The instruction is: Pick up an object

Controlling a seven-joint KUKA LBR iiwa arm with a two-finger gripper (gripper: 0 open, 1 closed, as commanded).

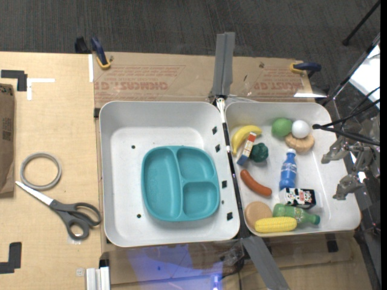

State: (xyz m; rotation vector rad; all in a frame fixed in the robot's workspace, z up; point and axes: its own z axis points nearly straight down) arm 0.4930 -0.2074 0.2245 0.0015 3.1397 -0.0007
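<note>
Blue bottle (288,170) with white cap lies mid right bin (329,222), landmark; hot dog (256,183) left of it, black carton (300,197) just below, free floor to its right; gripper (349,168) past that, at bin's right wall, fingers spread, holding nothing.
</note>
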